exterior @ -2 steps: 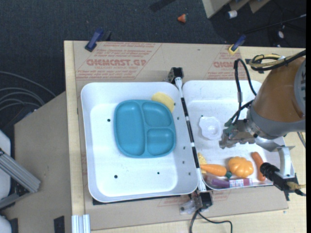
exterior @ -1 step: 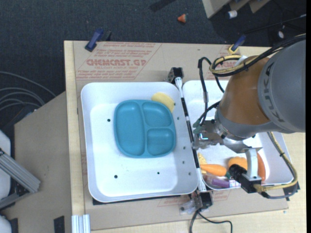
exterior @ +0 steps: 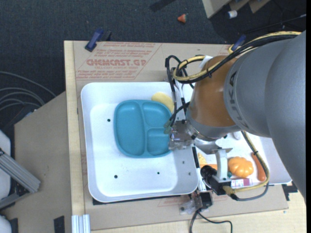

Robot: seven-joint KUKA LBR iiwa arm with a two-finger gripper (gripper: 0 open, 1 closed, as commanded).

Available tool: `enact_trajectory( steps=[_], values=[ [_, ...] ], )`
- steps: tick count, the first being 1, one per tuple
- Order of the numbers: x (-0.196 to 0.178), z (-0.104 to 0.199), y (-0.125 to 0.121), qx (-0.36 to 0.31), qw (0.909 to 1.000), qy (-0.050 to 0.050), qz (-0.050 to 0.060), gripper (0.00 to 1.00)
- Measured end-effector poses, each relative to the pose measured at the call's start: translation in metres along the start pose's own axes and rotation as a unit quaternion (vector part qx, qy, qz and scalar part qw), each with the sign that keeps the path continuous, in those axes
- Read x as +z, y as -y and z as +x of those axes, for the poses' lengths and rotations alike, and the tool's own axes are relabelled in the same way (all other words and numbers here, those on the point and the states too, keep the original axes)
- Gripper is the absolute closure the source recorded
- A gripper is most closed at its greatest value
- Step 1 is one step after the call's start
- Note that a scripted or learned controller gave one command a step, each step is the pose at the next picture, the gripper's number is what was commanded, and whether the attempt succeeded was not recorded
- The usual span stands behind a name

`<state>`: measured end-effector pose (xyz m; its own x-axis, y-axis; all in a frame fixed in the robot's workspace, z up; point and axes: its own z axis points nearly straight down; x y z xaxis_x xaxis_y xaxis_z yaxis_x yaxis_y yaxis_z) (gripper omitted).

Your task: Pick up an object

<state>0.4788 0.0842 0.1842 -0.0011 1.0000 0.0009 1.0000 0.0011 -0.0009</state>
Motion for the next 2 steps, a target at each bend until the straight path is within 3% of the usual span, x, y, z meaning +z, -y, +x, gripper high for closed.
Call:
enact_trajectory(
  steps=[1,2],
  values=[
    [-0.055,-0.052,0.000,0.001,1.0000,0.001,0.000,1.00],
    [0.048,0.012,-0.012,0.000,1.0000,0.000,0.002,1.00]
  ],
)
